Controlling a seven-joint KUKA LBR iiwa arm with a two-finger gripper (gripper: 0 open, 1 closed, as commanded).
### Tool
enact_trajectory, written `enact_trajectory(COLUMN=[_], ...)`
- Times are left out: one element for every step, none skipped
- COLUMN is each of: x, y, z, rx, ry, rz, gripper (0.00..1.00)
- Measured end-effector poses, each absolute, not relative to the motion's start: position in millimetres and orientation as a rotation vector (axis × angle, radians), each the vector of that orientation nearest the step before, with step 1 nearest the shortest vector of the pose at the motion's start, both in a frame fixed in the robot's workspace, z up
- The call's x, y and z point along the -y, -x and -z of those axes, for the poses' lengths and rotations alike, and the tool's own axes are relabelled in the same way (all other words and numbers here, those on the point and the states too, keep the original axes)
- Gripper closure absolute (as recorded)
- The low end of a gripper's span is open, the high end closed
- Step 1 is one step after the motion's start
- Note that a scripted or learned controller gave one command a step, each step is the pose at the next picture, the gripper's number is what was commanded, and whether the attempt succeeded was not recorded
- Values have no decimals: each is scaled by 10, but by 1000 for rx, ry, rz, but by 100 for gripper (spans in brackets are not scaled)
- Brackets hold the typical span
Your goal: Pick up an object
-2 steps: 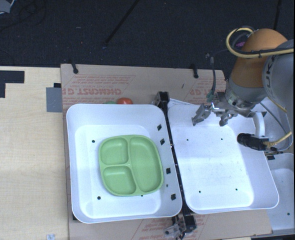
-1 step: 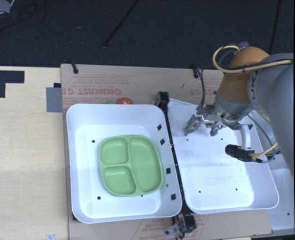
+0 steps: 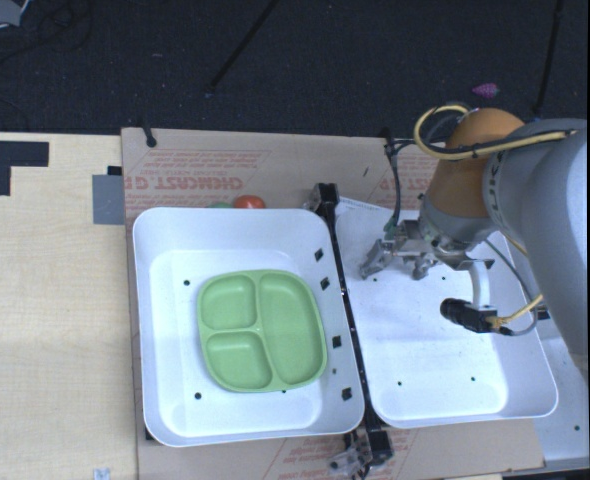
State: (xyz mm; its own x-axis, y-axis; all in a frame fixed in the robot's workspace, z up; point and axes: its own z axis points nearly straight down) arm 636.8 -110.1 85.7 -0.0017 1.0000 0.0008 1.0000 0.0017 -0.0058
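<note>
A: What's in the left bin (image 3: 165, 268)?
B: A pale green divided plate (image 3: 261, 330) with three compartments and rounded corners, lying flat in the middle.
A: And the pincer (image 3: 400, 258)?
B: It hangs over the right bin (image 3: 445, 388), toward that bin's 11 o'clock, well apart from the plate. Whether its tips are spread or pressed together, I cannot tell.
</note>
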Motion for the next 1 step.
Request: enact_trajectory(x=[1106], y=[-6375], z=[-977], rx=[2220], ry=[2219], rz=[-4], gripper=[100])
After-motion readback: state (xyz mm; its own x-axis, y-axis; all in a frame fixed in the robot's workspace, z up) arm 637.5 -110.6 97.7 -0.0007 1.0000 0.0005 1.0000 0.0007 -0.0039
